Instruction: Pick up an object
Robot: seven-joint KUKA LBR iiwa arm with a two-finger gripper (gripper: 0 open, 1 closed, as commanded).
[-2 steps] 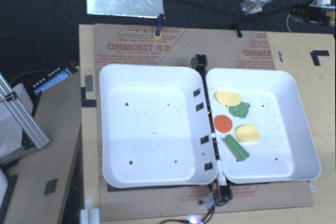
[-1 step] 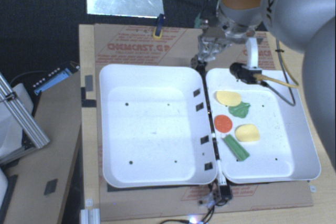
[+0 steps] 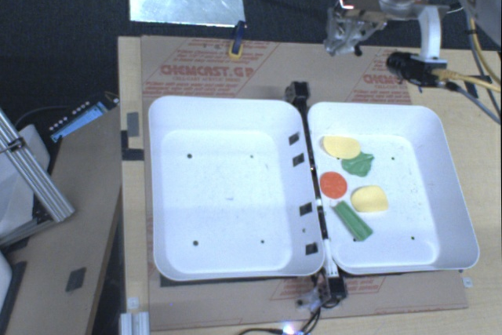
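Gripper (image 3: 343, 45): raised beyond the bins; opening cannot be told, nothing seen held.
Objects: five clustered at the right bin's (image 3: 439, 247) left side; red disc (image 3: 333, 184) central.
Approach: an outlying piece, such as the green stick (image 3: 353, 220), is best targeted squarely from above.
Writing: "CHEMCAST GP" is printed on the board (image 3: 205, 68).

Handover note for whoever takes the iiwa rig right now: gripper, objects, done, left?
Gripper: raised above the bench past the far edge of the right bin, nothing seen held.
Objects, all in the right bin's left half: yellow piece, green leafy piece, red-orange disc, second yellow piece, green stick.
Left bin: no objects to report.
Done: no pick yet.
Left: descend, grasp one object, lift.
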